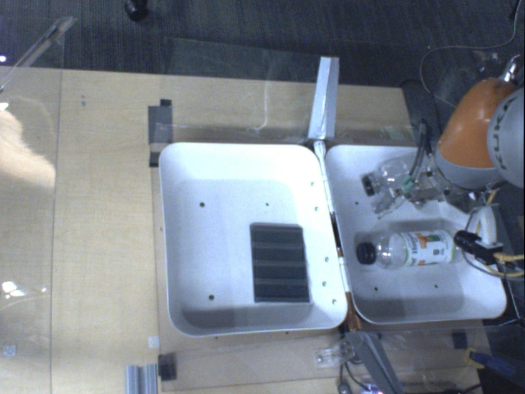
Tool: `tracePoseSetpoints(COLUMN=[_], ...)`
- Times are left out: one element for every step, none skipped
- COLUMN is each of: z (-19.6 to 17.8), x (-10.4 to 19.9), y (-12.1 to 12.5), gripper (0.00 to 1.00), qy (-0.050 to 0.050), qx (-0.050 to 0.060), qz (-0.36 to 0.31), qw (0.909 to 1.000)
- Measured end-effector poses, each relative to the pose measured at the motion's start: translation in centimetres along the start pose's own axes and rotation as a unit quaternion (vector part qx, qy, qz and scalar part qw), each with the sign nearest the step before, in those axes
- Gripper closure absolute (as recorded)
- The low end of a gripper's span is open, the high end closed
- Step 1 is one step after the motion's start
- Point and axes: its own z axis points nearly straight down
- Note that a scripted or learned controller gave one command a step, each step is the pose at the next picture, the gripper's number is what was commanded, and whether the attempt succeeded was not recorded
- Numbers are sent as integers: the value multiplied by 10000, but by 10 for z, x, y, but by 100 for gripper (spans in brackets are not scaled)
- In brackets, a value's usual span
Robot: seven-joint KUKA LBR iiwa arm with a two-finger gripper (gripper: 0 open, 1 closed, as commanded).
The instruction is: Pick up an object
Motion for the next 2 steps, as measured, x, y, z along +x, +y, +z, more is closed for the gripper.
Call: tracePoseSetpoints(z=[0, 1], x=[-5, 23], y=[-6, 40], gripper=[0, 0], qy=[2, 15], qx=[-6, 60], qz=[-290, -1666], qw=[9996, 9860])
